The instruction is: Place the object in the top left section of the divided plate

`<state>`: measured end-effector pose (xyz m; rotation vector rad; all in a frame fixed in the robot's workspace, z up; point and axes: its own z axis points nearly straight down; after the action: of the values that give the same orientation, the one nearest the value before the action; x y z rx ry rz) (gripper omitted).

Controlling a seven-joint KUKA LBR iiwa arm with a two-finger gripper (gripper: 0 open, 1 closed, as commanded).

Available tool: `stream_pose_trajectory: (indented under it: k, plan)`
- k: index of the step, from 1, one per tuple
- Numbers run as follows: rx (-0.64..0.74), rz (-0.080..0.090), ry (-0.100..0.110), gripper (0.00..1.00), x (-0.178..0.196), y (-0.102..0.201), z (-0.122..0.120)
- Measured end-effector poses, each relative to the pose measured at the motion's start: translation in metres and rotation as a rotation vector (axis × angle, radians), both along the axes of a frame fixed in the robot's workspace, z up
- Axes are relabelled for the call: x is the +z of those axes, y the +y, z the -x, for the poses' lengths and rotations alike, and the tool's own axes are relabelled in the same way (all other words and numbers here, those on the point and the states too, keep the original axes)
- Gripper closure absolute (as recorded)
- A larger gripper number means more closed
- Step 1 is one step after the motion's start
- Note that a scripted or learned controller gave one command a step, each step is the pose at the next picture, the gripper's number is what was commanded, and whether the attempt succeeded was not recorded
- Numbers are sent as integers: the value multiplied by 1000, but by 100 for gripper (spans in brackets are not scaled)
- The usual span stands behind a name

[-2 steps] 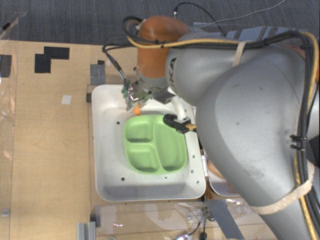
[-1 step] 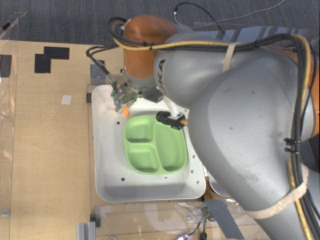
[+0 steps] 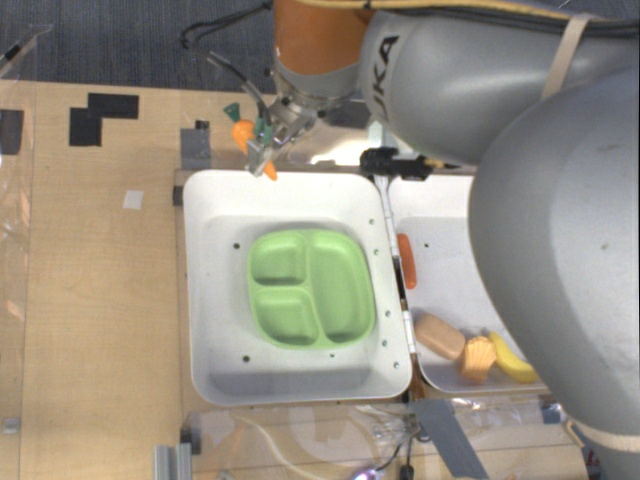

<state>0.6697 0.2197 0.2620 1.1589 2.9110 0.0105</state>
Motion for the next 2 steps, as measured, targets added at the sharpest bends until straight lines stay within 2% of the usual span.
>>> stream_pose_trajectory:
  k: [1, 2]
  plan:
    - [-153, 0, 4, 100, -30, 3, 7]
    - [48, 1, 2, 100, -26, 9, 4]
